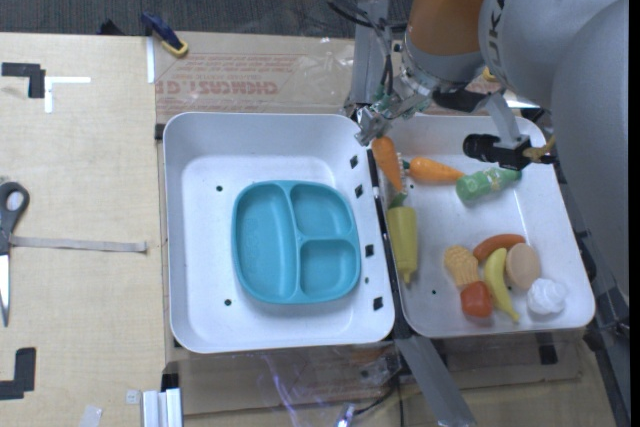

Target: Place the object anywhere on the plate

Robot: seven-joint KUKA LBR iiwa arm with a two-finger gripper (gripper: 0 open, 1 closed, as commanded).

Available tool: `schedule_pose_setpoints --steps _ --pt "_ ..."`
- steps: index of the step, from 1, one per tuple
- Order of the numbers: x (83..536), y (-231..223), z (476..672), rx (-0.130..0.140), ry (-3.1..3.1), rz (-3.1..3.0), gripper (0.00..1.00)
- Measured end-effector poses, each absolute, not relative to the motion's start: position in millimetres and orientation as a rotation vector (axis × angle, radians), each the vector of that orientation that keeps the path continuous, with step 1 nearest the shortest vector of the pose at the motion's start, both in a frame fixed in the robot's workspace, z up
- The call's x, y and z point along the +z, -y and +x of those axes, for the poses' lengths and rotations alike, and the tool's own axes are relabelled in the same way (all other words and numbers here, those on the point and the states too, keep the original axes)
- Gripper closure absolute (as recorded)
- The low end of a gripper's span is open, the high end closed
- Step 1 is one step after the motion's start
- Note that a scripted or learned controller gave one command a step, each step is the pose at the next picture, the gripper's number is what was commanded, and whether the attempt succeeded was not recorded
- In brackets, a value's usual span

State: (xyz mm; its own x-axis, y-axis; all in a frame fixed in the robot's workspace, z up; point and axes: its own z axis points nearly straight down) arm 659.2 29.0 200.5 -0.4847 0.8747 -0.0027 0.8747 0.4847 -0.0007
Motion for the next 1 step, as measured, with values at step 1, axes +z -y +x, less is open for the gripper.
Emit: schedule_pose_setpoints --steps 1 --pt "208.4 -97.7 609.7 -0.002 -2.725 1.563 1.0"
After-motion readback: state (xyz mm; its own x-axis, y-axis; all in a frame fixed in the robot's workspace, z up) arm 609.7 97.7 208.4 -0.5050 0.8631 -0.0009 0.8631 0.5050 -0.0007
